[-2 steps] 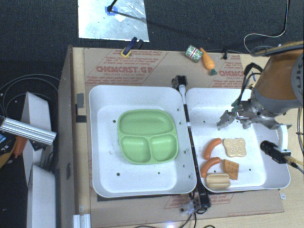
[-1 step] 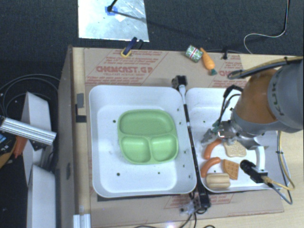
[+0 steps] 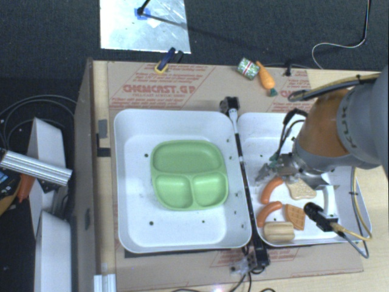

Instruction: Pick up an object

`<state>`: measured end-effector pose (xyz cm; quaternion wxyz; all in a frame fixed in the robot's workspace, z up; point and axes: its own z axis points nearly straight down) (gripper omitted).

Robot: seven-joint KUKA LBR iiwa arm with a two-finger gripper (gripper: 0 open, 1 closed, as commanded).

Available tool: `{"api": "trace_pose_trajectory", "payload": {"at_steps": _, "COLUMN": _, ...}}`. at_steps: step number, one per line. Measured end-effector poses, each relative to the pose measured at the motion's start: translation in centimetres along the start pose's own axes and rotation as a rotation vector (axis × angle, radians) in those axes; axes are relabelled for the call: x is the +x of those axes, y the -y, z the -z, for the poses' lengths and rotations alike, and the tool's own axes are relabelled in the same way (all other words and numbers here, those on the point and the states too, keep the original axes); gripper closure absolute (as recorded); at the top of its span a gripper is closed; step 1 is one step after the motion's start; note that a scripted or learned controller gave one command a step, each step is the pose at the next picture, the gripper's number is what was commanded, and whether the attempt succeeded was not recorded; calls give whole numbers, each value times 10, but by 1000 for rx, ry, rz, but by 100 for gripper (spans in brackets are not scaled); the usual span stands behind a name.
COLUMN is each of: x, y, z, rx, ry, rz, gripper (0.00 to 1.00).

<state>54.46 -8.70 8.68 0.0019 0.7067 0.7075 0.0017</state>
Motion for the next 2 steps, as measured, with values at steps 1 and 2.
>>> {"api": "trace_pose_trajectory", "payload": {"at_steps": 1, "x": -1, "y": -1, "z": 10, "rx": -4, "ry": 2, "rz": 0, "gripper": 100}}
{"api": "trace_pose_trajectory", "payload": {"at_steps": 2, "x": 70, "y": -11, "z": 99, "rx": 0, "ry": -2, "rz": 4, "gripper": 100}}
